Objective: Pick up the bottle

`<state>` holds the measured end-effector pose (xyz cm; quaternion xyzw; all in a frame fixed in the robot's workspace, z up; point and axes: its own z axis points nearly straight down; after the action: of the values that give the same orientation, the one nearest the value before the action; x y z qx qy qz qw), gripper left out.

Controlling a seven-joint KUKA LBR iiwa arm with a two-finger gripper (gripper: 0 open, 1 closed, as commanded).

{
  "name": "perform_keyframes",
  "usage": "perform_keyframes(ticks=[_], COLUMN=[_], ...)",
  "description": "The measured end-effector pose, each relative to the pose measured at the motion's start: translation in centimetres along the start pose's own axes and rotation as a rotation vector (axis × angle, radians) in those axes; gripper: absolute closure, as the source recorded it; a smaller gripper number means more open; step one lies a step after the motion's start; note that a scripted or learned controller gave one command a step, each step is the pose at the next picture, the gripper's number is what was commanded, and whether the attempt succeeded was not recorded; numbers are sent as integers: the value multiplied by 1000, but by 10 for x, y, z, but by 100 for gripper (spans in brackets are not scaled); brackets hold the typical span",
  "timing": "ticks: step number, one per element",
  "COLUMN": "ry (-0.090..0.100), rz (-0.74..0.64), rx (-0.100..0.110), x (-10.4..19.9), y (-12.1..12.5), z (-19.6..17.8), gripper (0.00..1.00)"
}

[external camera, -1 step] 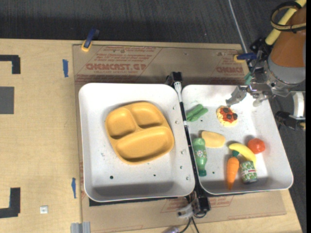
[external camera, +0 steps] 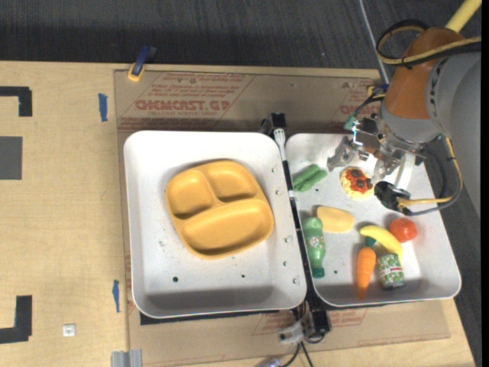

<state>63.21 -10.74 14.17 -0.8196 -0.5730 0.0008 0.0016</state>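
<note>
Bins sit side by side on your bench: the left bin [external camera: 145,281] carries a yellow tray [external camera: 219,207] at its middle. In the right bin [external camera: 443,277], nearest you by the front edge, a can [external camera: 390,270] stands beside a carrot [external camera: 365,268]. The bottle [external camera: 314,244], green, lies along the left wall, untouched. Just past it you see a pale yellow piece [external camera: 335,219], a banana [external camera: 381,238] and a tomato [external camera: 403,228]. Farther back lie a green pepper [external camera: 309,177] and a small pizza [external camera: 356,180]. The gripper [external camera: 367,150] hangs over the back edge, just above the pizza; you cannot tell how wide it stands, and nothing shows in its grasp.
</note>
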Motion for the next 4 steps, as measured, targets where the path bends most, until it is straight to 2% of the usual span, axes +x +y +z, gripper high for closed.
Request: perform_keyframes(ticks=[1,2,3,4], ry=[0,0,-1,0], rz=[285,567,872,946], rx=[0,-3,0,0], x=[10,69,79,119], y=[-19,-27,-60,-137], z=[54,-43,-42,-42], gripper=[0,0,0,0])
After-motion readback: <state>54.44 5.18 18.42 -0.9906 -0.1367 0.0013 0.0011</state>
